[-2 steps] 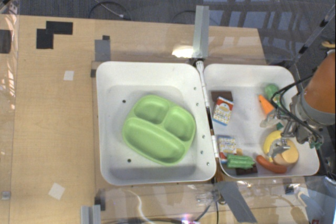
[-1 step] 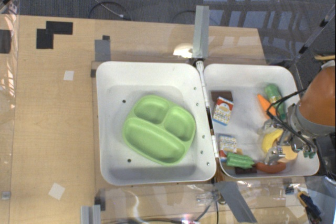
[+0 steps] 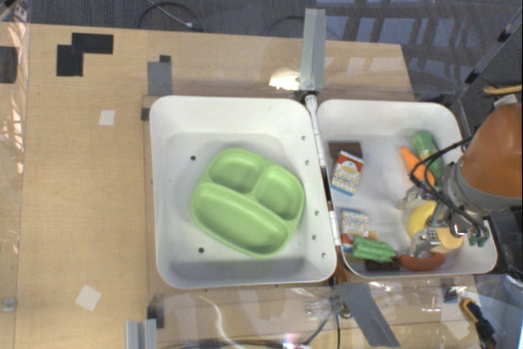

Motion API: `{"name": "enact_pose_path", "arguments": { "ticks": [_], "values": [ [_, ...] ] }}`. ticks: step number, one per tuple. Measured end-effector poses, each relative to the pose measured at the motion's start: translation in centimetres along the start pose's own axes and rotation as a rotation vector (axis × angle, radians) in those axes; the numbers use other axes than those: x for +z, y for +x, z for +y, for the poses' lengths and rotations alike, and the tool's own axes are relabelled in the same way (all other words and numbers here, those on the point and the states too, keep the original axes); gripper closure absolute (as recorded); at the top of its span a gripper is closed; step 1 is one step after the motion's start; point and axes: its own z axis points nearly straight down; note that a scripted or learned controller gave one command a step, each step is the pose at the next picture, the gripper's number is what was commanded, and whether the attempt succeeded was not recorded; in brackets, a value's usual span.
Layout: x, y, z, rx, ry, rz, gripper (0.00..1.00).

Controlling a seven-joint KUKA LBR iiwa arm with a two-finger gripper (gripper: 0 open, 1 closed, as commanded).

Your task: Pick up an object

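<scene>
The right bin (image 3: pixel 384 114) holds several small toy items: a small carton (image 3: pixel 347 173), a blue-and-white packet (image 3: pixel 354 221), a green piece (image 3: pixel 373 248) on a dark block, a red-brown piece (image 3: pixel 421 261), a yellow piece (image 3: pixel 422 217), an orange carrot-like piece (image 3: pixel 409 159) and a green one (image 3: pixel 425 145). My gripper (image 3: pixel 433 237) reaches down at the bin's right front, among the yellow and red-brown pieces. The arm's orange band (image 3: pixel 497 153) hangs over the bin's right edge and hides part of it.
The left bin (image 3: pixel 176 127) holds a green divided plate (image 3: pixel 248 199). A metal divider (image 3: pixel 323 176) runs between the bins. Cables loop near the wrist. Bare wooden bench lies to the left.
</scene>
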Motion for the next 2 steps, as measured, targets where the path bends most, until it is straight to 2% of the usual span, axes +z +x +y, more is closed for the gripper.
{"name": "enact_pose_path", "arguments": {
  "ticks": [1,2],
  "values": [
    [0.0,-2.8,3.1,-0.211,-0.003,0.001,0.00],
    [0.5,-11.2,-0.9,-0.040,-0.006,0.006,0.00]
  ]
}}
